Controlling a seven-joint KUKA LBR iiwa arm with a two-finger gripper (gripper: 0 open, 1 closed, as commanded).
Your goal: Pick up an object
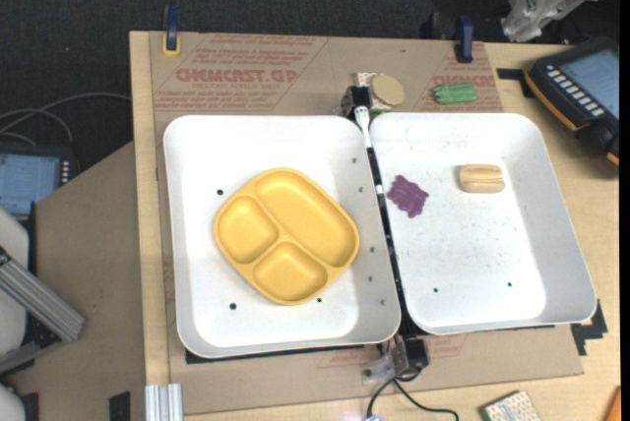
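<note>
Plate [285, 234], yellow and split into three compartments, is the nearest candidate for the pick. It lies flat a little to the 6 o'clock side of the middle of the left bin [182, 212], turned so its corners point roughly to 12, 3, 6 and 9 o'clock. Lying flat and broad, it probably gives a two-finger grip only its thin raised rim or the ridges between compartments, so it looks like the harder choice.

In the right bin [563, 212] a flat purple scrap [407, 196] sits toward 10 o'clock, near the seam where the two bins meet. It seems too thin to grip, and it lies close enough to the bin wall to crowd an approach. Well apart from it, toward 12 o'clock in that bin, rests a small tan block [480, 178]. With bare white floor on every side and some height to it, it is judged the easiest thing to take.

Farther back, outside the bins on the brown board [246, 75], a green piece [455, 94] and a round tan disc [390, 90] lie just past the right bin's far rim, likely beyond the working area. Two blue clamps [172, 40] hold the board's far edge so it stays put.

Whether the gripper is open or closed cannot be told from this view
</note>
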